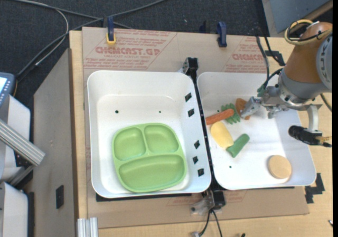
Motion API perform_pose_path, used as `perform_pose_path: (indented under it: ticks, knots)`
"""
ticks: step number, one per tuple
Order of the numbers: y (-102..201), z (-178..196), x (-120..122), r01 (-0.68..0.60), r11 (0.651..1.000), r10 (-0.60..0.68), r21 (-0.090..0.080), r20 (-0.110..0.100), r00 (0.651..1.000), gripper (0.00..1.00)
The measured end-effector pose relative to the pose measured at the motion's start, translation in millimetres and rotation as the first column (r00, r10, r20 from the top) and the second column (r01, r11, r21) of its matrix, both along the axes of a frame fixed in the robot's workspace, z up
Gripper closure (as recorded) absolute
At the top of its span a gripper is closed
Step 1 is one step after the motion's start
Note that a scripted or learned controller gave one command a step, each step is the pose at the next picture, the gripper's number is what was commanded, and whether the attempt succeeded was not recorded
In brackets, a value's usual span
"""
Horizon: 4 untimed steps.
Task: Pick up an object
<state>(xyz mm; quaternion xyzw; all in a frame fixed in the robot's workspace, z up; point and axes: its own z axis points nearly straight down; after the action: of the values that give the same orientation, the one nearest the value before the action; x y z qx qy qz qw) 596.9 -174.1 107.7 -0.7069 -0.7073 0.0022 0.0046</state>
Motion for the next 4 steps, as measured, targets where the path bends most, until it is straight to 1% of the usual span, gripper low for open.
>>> perform_pose_path:
  ticks: [1, 2, 3, 4]
  knots:
    - [1, -26, -1, 0.0, 1.0, 0.0, -0.001, 0.002, 1.0, 0.0]
    - [1, -16, 1, 0.0, 1.0, 0.0, 0.0, 0.004, 1.0, 1.0]
    - [0, 26, 4, -0.001, 1.0, 0.001, -0.004, 0.012, 1.0, 1.0]
    - [-2, 68, 1, -0.001, 1.0, 0.001, -0.004, 0.013, 1.0, 1.0]
